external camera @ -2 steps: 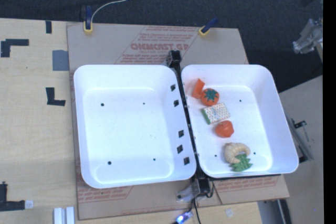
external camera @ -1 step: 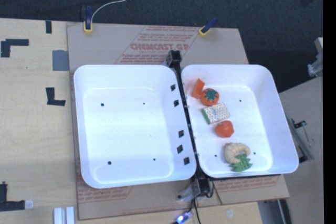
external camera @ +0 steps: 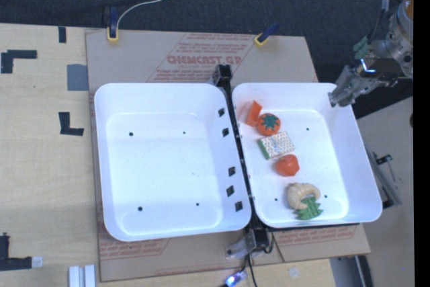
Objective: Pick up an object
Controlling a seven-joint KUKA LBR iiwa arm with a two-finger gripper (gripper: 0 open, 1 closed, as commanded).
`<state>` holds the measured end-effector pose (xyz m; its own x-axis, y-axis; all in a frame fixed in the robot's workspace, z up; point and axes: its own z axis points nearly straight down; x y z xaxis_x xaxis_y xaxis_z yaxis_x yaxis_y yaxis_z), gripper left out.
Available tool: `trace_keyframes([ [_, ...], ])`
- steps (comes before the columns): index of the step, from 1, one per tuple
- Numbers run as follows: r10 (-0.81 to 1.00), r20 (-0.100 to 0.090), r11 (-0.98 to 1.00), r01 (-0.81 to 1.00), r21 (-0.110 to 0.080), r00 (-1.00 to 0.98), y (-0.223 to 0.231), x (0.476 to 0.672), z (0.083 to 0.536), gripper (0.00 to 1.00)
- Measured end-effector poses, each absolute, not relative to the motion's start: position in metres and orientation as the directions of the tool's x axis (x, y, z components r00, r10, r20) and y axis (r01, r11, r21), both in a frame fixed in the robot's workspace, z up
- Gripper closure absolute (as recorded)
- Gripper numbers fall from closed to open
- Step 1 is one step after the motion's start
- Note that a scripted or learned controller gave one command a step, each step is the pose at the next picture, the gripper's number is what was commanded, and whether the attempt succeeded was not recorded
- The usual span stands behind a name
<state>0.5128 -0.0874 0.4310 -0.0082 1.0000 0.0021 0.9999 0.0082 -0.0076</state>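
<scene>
The right bin (external camera: 336,144) serves as landmark. Along its left side, from the near rim back, lie a beige lump with green (external camera: 302,197), a red ball (external camera: 287,165), a patterned block (external camera: 277,144), a tomato (external camera: 269,123) and an orange wedge (external camera: 253,112). At the bin's far right corner, above the rim, hangs the claw (external camera: 339,95); whether it is spread I cannot tell. The approach is in hand: it must next cross leftward and descend over one piece.

One fixed overhead camera looks slantwise down on both white bins (external camera: 107,104).
</scene>
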Motion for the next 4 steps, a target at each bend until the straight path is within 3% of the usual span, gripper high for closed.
trace_keyframes([
  [1, 1.000, 0.000, 0.008, 1.000, -0.001, -0.008, -0.023, 0.575, 0.398, 1.00],
  [2, 1.000, 0.001, 0.000, 1.000, -0.008, 0.000, -0.031, 0.479, 0.375, 1.00],
  [3, 1.000, 0.001, 0.007, 1.000, 0.008, -0.008, 0.023, 0.484, 0.466, 1.00],
  [4, 1.000, -0.002, 0.003, 1.000, -0.019, -0.003, 0.048, 0.509, 0.291, 1.00],
])
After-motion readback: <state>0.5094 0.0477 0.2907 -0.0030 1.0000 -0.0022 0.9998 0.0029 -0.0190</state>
